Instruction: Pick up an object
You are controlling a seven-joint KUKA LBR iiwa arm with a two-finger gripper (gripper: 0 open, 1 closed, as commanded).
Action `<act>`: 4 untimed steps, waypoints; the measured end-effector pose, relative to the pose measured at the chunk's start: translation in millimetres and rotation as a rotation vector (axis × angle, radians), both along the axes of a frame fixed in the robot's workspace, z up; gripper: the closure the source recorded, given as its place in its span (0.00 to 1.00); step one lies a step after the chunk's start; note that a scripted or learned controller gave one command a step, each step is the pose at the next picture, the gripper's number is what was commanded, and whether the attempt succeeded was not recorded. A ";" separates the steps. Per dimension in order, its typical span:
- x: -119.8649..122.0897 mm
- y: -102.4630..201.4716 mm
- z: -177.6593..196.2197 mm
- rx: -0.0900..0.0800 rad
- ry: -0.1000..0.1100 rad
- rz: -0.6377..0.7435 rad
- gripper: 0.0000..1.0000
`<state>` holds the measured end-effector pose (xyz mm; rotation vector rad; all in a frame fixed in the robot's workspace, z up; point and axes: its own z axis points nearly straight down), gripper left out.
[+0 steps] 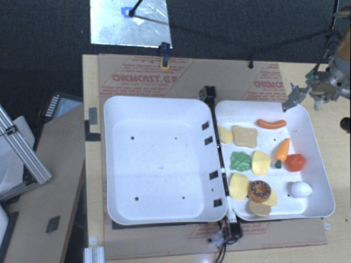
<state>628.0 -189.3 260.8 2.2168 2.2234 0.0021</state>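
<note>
The right bin [321, 163] holds several toy foods. An orange sausage [271, 124] lies at its far side, with a slice of bread [244, 136] and a yellow piece [225, 134] to the left. A carrot [282, 149], a red tomato [295, 162], a green leaf [240, 160] and a yellow lemon [261, 162] fill the middle. Near the front sit a white egg [300, 189], a chocolate donut [259, 190] and another yellow piece [238, 185]. My gripper [304, 103] hangs open above the bin's far right corner, nothing between its fingers, up and right of the sausage.
The left bin [112, 147] stands beside the right one, joined along a black clipped divider [215, 147]. Both rest on a cardboard sheet [148, 73]. A shiny foil square [130, 15] lies beyond the bench. A cable crosses the dark floor at the top.
</note>
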 end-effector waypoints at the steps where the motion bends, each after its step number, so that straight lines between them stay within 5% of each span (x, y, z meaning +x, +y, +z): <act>1: 0.9 0.0 11.5 -0.001 -0.004 0.004 1.00; 2: -21.9 37.7 175.6 -0.003 -0.019 0.006 1.00; 4: 41.9 0.5 229.1 -0.004 -0.006 0.002 1.00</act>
